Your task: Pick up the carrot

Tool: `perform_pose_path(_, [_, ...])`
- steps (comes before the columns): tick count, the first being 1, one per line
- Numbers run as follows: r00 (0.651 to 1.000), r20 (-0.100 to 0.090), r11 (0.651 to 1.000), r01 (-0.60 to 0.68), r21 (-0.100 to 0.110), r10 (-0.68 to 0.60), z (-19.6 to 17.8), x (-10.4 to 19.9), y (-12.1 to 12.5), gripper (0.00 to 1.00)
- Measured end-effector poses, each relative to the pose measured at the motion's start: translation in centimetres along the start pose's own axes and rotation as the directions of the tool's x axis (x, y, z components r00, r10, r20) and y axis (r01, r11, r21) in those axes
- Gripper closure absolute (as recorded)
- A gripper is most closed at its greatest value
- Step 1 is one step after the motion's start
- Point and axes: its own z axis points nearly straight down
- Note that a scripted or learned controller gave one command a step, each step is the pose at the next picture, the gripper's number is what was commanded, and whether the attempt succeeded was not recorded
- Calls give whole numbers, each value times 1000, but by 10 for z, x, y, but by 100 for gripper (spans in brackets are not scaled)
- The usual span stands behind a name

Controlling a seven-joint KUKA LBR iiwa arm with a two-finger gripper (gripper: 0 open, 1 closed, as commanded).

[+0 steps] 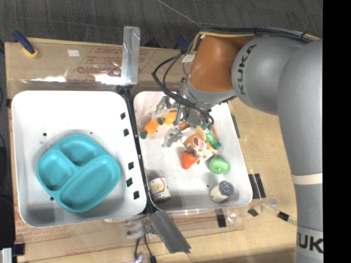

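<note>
Wooden bench (269,223) bearing two shallow white bins side by side over dark carpet, the left bin (33,114) holding a teal divided plastic plate (78,171). Metal two-finger tool (176,129) lowered into the cluttered right bin (164,163), fingers apart, just beside the small orange carrot (151,126) near that bin's left wall. Carrot not yet gripped or lifted; closing and raising apparently left.

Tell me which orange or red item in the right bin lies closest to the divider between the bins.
The small orange piece with a green tip, at the bin's left edge beside the divider. The red piece lies nearer the bin's middle, beside the green apple.
</note>
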Motion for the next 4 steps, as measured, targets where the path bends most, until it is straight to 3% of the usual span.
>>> perform_pose_path(1, [1000,6,1000,17,2,-17,38,-18,-3,0])
perform_pose_path(2, [998,3,998,63,1,-63,38,-5,5,0])
perform_pose_path(3, [998,6,998,70,2,-70,27,-6,7,100])
perform_pose_path(4, [999,15,999,-50,4,50,-78,-21,9,100])
